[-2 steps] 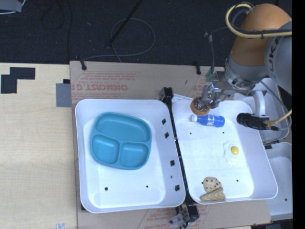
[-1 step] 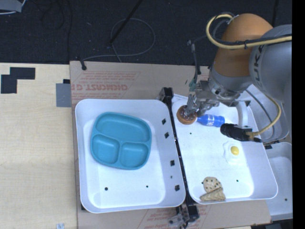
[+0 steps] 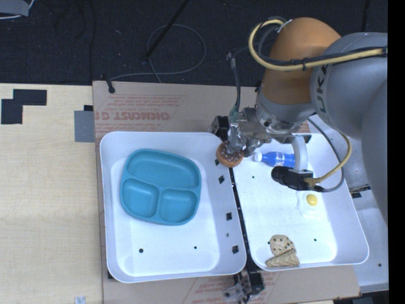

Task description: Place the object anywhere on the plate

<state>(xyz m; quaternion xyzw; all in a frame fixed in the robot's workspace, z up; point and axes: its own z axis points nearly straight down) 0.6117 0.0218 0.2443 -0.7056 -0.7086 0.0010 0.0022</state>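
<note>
Two shallow white bins are set side by side on a sheet of cardboard [image 3: 164,109], which lies on the pale wooden bench [image 3: 44,201]. In the left bin [image 3: 164,261] a blue plate [image 3: 160,170] with three compartments is seen, placed toward the far left part of the bin. Nothing is carried on the plate.

The arm [image 3: 345,75] is reached in from the right, and the gripper [image 3: 233,149] is held over the far end of the seam between the two bins. A small brown round thing, like a doughnut [image 3: 228,156], is seen right at the tip of the gripper, over the inner edge of the left bin and apart from the plate, to its right. Whether the doughnut is clamped by the gripper cannot be told, and how wide the gripper stands cannot be told either.

In the right bin [image 3: 329,246] a blue bottle [image 3: 277,159] is laid on its side near the far wall, just beside the gripper. A toy fried egg [image 3: 309,202] is seen near the middle of that bin. Near the front wall a speckled cookie [image 3: 280,241] is found, with a tan wedge [image 3: 283,259] touching it on the near side.
</note>
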